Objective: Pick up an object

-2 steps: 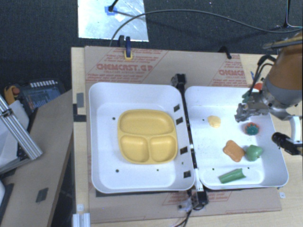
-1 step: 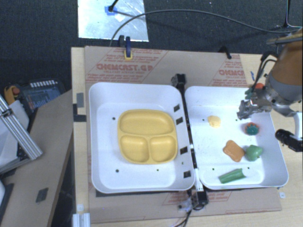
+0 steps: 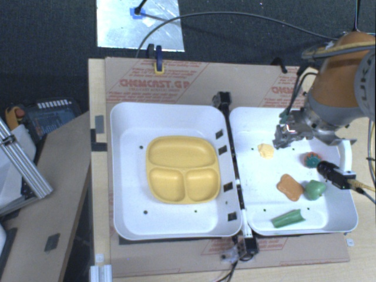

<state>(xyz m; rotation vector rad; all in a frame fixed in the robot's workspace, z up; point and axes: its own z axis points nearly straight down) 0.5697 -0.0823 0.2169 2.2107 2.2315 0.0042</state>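
Nearest us, we are eyeing the green wedge [image 3: 288, 218], likely light and stiff, best pinched across its narrow sides, while the gripper [image 3: 284, 135] is hovering above the small yellow piece [image 3: 266, 151], its state impossible to tell.

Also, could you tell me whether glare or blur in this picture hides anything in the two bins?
In the camera view, light is even and soft; the strongest glare sits on the foil sheet beyond the bins. The yellow tray and green piece read sharply. The end effector is small and murky, its fingers unreadable.
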